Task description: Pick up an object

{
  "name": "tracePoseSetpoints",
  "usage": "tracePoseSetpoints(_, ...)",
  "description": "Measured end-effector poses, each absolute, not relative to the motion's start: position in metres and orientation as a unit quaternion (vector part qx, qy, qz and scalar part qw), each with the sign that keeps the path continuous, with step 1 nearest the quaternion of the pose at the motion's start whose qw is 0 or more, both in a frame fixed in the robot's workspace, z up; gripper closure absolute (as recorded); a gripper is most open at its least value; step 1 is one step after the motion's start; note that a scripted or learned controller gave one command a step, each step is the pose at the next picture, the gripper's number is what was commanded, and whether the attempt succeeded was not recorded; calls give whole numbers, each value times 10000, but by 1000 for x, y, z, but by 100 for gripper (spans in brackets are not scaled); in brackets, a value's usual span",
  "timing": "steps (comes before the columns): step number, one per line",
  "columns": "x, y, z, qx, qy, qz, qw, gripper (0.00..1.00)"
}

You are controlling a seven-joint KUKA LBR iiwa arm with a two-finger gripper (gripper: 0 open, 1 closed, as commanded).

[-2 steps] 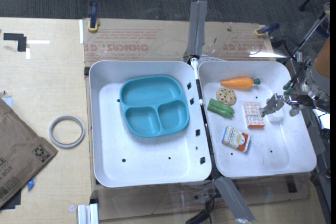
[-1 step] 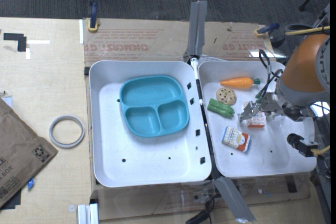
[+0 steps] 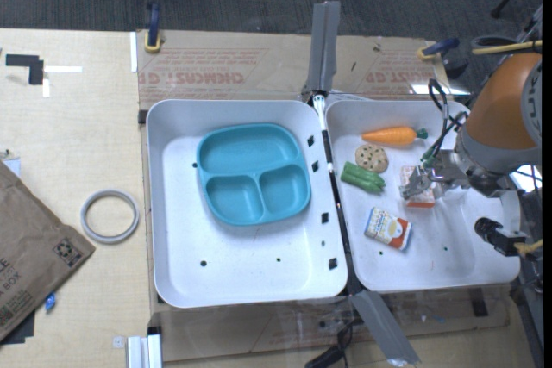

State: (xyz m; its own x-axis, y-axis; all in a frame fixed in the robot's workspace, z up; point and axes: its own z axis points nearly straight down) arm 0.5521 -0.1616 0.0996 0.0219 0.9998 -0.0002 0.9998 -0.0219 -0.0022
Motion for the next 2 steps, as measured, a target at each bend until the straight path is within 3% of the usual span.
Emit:
tracePoseSetpoints(1, 552, -162, 108, -7154, -6987, 13, 10, 100)
tracePoseSetpoints(2, 589, -93, 217, -7106, -7036, 13, 3, 100)
